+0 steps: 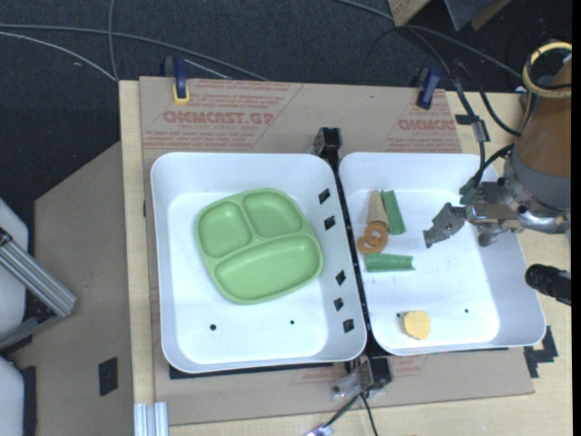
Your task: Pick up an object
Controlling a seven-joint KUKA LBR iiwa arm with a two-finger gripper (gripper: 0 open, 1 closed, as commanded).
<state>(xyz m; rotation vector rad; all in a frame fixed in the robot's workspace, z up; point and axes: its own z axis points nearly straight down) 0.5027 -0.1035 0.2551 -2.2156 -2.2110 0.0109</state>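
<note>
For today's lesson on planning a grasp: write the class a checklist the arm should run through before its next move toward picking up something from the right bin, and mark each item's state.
1. Targets in the right bin: an orange ring, two green sticks, a tan cone and a yellow piece. Ok.
2. Gripper is over the right bin, beside the cluster. Ok.
3. Nothing is between its fingers. Ok.
4. Finger opening: cannot tell.
5. Ring touches the cone, so a clean single grasp there looks doubtful. Not ok.
6. The yellow piece lies apart from the rest, likely the easier pick. Ok.
</note>
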